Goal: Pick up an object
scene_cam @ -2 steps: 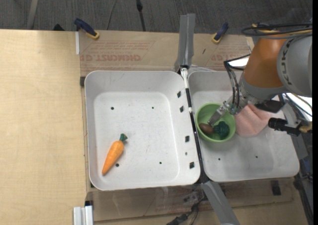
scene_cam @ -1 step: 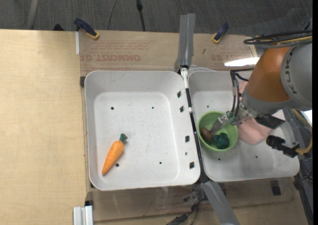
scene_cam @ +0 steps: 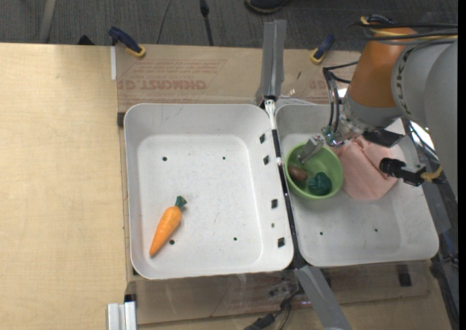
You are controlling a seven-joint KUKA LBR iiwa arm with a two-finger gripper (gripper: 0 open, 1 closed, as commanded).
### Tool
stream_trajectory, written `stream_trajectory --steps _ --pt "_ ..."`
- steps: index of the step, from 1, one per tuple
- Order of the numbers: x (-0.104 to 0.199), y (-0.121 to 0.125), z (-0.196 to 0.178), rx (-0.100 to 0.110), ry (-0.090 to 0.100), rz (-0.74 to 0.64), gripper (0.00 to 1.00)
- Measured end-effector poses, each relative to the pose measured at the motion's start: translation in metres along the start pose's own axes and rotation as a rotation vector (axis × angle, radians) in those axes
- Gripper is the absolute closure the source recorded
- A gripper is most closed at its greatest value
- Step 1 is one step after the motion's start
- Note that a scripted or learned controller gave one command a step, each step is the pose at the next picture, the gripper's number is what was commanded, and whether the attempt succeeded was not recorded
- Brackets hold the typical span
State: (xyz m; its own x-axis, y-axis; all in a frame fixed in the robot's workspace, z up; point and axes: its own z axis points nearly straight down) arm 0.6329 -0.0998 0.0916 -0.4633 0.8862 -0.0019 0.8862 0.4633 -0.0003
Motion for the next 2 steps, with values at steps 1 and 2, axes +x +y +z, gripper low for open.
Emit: stream_trajectory --steps 1,2 --pt "-0.0042 -0.0013 -0.0115 0.000 -0.008 0.000 1.00" --pt "-0.0008 -0.0001 -0.0093 0.000 -0.003 -0.002 0.00"
